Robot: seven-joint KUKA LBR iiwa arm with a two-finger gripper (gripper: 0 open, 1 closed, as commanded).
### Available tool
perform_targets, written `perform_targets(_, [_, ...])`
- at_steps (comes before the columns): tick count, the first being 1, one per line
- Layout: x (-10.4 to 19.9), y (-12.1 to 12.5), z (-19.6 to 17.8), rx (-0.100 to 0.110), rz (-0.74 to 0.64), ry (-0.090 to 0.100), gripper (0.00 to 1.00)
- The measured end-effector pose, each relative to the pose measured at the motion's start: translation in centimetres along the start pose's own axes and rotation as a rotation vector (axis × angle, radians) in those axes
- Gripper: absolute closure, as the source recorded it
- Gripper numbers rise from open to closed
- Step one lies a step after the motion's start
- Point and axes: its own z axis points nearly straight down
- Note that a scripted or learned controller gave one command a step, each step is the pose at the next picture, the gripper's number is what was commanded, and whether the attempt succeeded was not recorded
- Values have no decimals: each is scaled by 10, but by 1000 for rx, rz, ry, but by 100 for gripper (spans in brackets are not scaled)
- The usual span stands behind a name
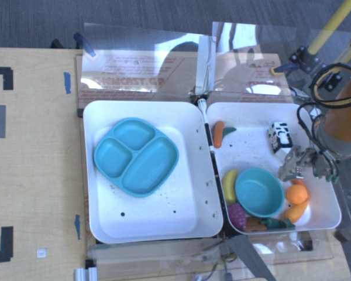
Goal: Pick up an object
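Camera view, hand (293,167) blurred beside teal bowl (258,192), fingers indistinct

Open floor across the upper middle of the right bin (254,113), between carrot (218,133) and cow toy (279,136). Crowded along the near edge: banana (229,184), teal bowl (258,192), orange (296,193), grapes (237,216) packed together. Left bin (105,221) blocked centrally by divided plate (136,156)
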Motion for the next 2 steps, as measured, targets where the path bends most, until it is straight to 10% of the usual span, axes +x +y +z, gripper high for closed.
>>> perform_targets(1, [19,59,12,-3,-17,8,100])
perform_targets(2, [-47,24,14,-2,-195,8,100])
